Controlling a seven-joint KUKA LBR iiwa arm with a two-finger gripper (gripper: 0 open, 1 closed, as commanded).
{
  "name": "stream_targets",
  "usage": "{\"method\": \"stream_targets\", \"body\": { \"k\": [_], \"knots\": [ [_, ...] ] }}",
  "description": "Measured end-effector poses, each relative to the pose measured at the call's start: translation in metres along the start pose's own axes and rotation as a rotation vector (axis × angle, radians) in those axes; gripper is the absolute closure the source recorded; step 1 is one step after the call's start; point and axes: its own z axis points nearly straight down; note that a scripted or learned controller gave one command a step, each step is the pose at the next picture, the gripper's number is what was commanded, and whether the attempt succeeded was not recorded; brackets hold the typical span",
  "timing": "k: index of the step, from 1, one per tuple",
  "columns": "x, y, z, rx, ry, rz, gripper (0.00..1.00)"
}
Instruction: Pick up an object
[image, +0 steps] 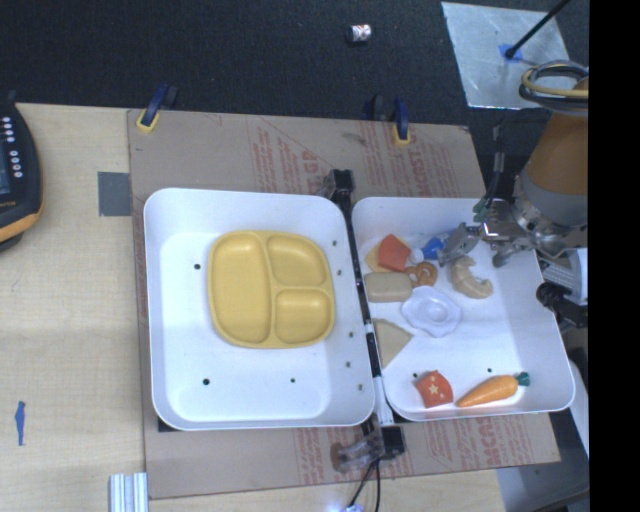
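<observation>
My gripper (483, 248) hangs over the back of the right bin (545, 330), its fingers spread open. Just in front of it lies a curved beige piece (471, 279), below the fingertips and not held. A small blue object (434, 247) sits just left of the left finger (458, 242). Further left are an orange-red wedge (392, 251), a beige block (388, 287) and a small brown ring-shaped piece (426, 272). A clear white lid-like piece (432, 311) lies mid-bin. A red strawberry (433, 388) and a carrot (489, 391) rest at the front.
The left bin (170, 300) holds a yellow divided plate (270, 288). A tan triangular piece (393, 339) lies by the right bin's left wall. Blue clamps (400, 120) grip the cardboard at the back. A handheld controller (15, 170) lies at far left.
</observation>
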Motion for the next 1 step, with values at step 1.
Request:
{"method": "stream_targets", "body": {
  "k": [1],
  "knots": [
    [-0.0137, 0.0500, 0.0663, -0.021, -0.001, 0.000, 0.00]
  ]
}}
